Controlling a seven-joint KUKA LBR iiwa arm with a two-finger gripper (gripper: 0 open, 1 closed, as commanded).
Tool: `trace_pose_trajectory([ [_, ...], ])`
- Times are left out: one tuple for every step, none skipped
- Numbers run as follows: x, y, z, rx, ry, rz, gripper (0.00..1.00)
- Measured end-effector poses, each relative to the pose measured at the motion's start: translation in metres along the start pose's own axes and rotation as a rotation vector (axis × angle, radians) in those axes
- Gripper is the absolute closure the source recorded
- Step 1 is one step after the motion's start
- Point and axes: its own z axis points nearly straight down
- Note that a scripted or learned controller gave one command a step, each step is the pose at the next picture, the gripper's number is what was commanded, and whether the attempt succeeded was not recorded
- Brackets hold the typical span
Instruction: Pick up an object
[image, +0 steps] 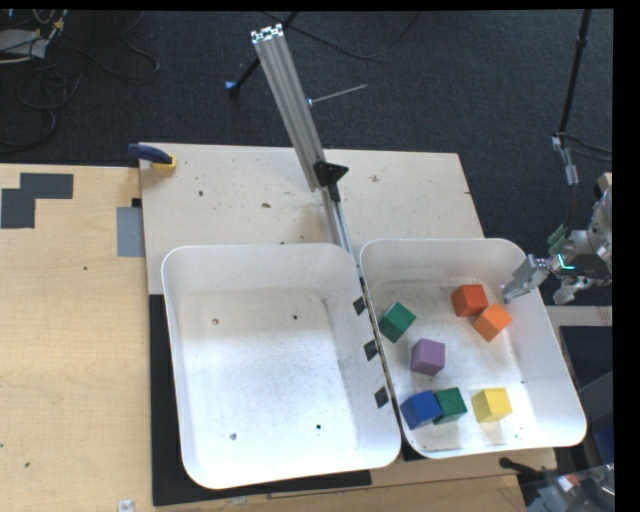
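The right bin (560, 400) holds several coloured cubes. A red cube (469, 299) and an orange cube (491, 322) lie near its far right side. A green cube (397, 321) and a purple cube (427, 356) sit nearer the middle. Along the front are a blue cube (421, 408), a second green cube (450, 403) and a yellow cube (491, 404). My gripper (537, 290) hovers at the bin's right rim, just right of the red and orange cubes. It is open, with nothing between its fingers.
The left bin (175, 300) stands beside the right one, sharing a divider with black clips (368, 348). A slanted aluminium bar (296, 110) rises behind the bins. A small blue and yellow clamp (152, 155) lies at the bench's far left corner.
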Motion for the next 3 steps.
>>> trace_pose_trajectory([
  [0.000,0.001,-0.002,-0.003,-0.001,0.001,0.00],
  [-0.007,-0.002,0.045,0.002,0.000,0.002,0.00],
  [-0.003,0.000,0.090,0.002,0.001,0.002,0.00],
])
